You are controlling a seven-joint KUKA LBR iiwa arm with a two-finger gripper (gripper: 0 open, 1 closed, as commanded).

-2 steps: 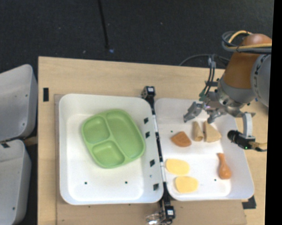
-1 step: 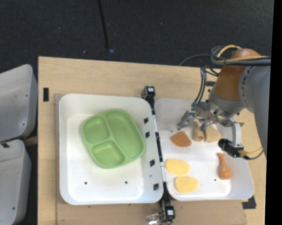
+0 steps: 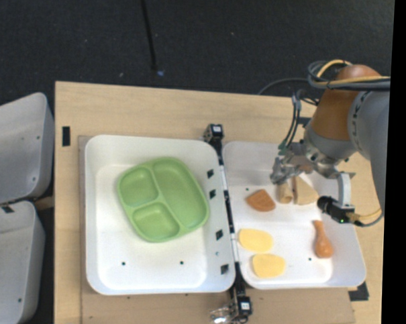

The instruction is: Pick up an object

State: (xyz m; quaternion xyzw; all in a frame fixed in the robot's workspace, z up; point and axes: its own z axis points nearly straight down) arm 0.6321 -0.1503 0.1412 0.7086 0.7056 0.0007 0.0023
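Arm: grey casing, rounded links
Band: orange, above wrist
Cables: yellow and black, looped near band
Gripper: metallic grey, 2 fingers

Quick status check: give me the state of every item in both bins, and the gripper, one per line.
Green divided plate: flat in left bin, nothing on it.
Brown piece: lying in right bin, loose.
Tan block: right bin, beside the gripper.
Two yellow slices: flat, apart.
Orange drumstick: lying loose.
Gripper: lowered over right bin.
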